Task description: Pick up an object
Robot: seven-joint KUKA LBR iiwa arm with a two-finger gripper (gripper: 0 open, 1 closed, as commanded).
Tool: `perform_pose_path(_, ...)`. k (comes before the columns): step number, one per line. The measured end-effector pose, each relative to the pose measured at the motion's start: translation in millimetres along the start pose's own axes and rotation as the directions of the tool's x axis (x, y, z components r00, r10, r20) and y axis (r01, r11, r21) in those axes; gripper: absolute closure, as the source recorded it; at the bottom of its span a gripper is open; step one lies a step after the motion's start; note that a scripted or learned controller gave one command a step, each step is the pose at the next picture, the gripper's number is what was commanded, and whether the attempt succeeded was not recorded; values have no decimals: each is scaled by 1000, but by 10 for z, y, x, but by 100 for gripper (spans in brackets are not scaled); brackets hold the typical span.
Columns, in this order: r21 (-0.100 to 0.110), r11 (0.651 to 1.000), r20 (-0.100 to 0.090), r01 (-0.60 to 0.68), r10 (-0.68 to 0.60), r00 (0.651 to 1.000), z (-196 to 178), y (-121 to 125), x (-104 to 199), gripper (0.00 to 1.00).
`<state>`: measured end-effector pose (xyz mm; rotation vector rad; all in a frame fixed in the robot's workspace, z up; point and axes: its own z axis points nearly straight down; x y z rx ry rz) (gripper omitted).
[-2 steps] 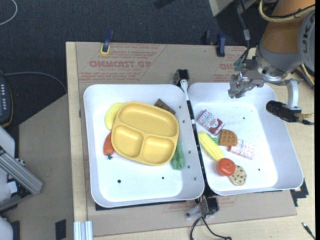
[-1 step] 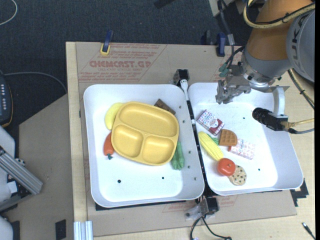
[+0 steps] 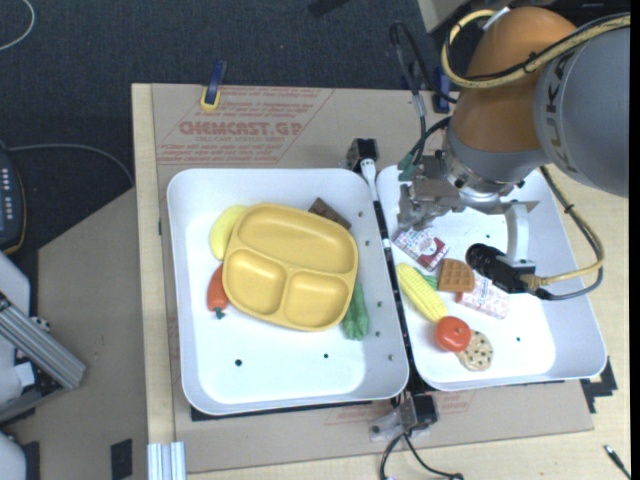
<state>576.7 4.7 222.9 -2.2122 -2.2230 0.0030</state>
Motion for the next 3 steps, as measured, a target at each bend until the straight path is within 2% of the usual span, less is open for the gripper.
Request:
perform_pose_path(1,-1,1000,1,-1,1,1000,-19,-247,354,100)
perform_pose_path(2,-1,1000,2,-2,2,1000,90,-379,631,100)
perform_pose_path(3,-5,1000,2,-5,5,1000,83,-359,594,100)
